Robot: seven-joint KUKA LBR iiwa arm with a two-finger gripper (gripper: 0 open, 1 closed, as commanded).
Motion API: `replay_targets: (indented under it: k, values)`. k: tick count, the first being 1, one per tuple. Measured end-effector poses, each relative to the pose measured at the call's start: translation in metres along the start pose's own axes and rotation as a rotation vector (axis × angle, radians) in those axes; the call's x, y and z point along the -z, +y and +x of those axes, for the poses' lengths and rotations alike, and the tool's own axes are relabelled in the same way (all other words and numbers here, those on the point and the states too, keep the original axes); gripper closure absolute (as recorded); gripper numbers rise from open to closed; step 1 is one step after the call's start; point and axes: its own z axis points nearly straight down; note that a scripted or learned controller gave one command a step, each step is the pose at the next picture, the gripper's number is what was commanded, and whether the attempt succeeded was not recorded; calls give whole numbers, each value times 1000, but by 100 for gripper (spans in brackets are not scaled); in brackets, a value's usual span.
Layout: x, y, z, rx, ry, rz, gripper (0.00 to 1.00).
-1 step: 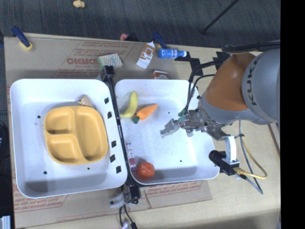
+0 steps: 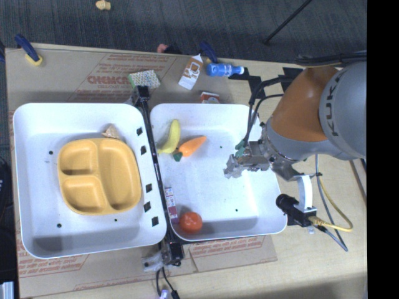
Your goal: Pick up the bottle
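tomato (image 2: 191, 222) sits nearest, below-left of the pincer (image 2: 235, 164), which hangs over the right bin (image 2: 249, 224); whether it is clenched i cannot tell. small blue bottle (image 2: 219, 70) lies on its side on the table (image 2: 262, 257), well beyond the pincer, outside the bin. likely light, stiff, slippery plastic; best gripped across its middle.

Yellow tray (image 2: 100, 174) in L bin; banana (image 2: 170, 136), carrot (image 2: 191, 145), tomato (image 2: 191, 222) in R.

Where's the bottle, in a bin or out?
Out. The blue bottle lies on its side on the bench beyond the right bin, outside its far rim.
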Motion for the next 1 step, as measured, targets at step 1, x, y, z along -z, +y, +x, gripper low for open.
replay_targets:
  k: [1]
  values:
    - [-54,-28,55,-10,-1,1,100]
